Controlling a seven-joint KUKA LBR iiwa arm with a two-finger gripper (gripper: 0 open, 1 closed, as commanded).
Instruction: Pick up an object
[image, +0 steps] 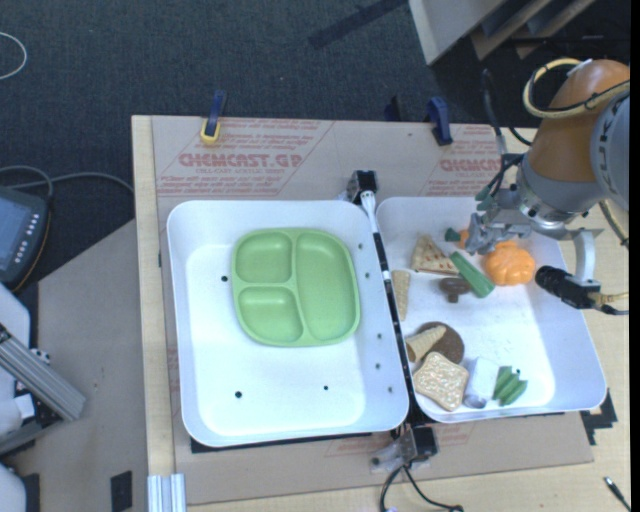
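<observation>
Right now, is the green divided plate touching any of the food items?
Apart. The camera view shows the green plate alone in the left bin; the cracker and orange lie in the right bin.

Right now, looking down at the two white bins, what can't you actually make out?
- Hand over the right white bin: its fingers are hidden by the wrist, so its grip is unreadable.
- Round orange toy fruit: partly covered by the hand and a long green piece.
- Small green items at the bin's near edge: too small to identify.
- Grey arm: cut off by the right edge.
</observation>
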